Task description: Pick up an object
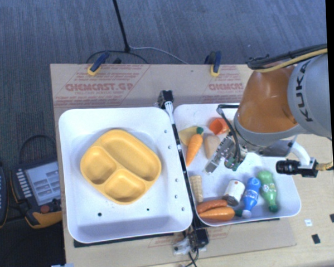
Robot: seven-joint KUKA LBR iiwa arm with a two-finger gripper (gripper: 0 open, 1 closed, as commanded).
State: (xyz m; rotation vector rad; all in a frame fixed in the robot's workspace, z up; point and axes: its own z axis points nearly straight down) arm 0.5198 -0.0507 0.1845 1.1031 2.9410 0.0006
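The worktop (97,86) was a brown board printed "CHEMCAST GP", standing on grey carpet. The arm (310,95) read "KU". The left bin (73,163) held a yellow divided plate (120,165). In the right bin (288,207), near a carrot (193,147), the tool (224,155) hung; its spread was unclear.

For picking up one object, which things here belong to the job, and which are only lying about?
Belong to the job:
- two-finger gripper
- orange toy carrot
- blue plastic bottle
- green plastic bottle
- right white bin

Lying about:
- yellow three-compartment tray in the left white bin
- blue-yellow clamps
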